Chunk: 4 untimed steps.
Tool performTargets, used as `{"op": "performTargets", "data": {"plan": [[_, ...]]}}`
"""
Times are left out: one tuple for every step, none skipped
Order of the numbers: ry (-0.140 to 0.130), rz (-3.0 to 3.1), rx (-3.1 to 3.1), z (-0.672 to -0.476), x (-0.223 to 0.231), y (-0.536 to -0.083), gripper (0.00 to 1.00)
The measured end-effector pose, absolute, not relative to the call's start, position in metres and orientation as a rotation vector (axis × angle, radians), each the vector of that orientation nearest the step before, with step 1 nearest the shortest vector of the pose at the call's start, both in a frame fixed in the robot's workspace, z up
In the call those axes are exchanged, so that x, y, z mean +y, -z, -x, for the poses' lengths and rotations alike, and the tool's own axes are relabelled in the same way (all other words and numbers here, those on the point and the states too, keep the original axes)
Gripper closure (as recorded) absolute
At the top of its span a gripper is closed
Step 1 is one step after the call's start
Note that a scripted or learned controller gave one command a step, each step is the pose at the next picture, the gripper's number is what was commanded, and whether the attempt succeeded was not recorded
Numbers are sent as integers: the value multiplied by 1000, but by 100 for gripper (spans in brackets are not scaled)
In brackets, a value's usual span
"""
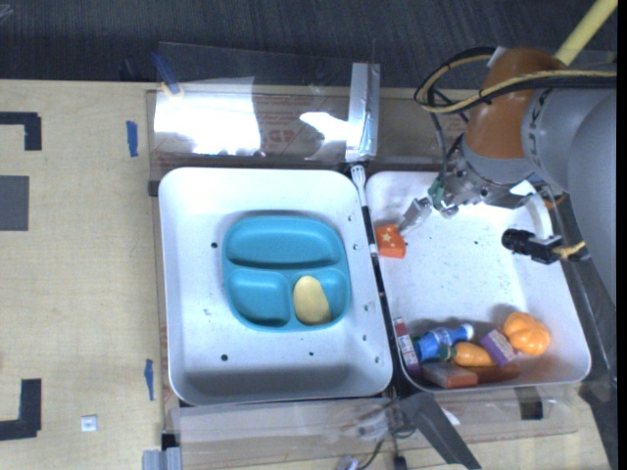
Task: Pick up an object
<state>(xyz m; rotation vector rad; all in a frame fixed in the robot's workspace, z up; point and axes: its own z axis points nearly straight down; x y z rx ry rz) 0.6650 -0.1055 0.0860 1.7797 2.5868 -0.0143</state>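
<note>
1. The desk [69, 292] is pale wood on the left, with black tape marks near its left edge.
2. The left bin [186, 360] holds a blue divided tray [265, 253]. A pale yellow, egg-shaped object [312, 300] lies in the tray's near right compartment.
3. Beyond the left bin, on its far side, sits a clear plastic sheet [245, 120] that catches the light.
4. A small orange block [391, 242] lies in the right bin [460, 282], near that bin's left wall and toward the far side.
5. My tool [416, 213] hangs low over the far part of the right bin, just right of the orange block. I cannot tell whether it touches the block, or whether it is parted or closed.
6. My arm [578, 155] reaches in from the right, its orange band [505, 116] over the bin's far edge.
7. Along the near wall of the right bin lies a cluster: a blue bottle [439, 342], an orange carrot-like piece [472, 356], a purple block [499, 347] and an orange pumpkin-shaped toy [528, 333].
</note>
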Motion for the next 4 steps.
{"op": "performTargets", "data": {"plan": [[13, -1703, 2644, -665, -109, -86, 0], [0, -1692, 2634, -669, -108, -100, 100], [4, -1620, 2690, -548, -190, -94, 100], [-4, -1781, 2580, -583, -195, -88, 100]]}}
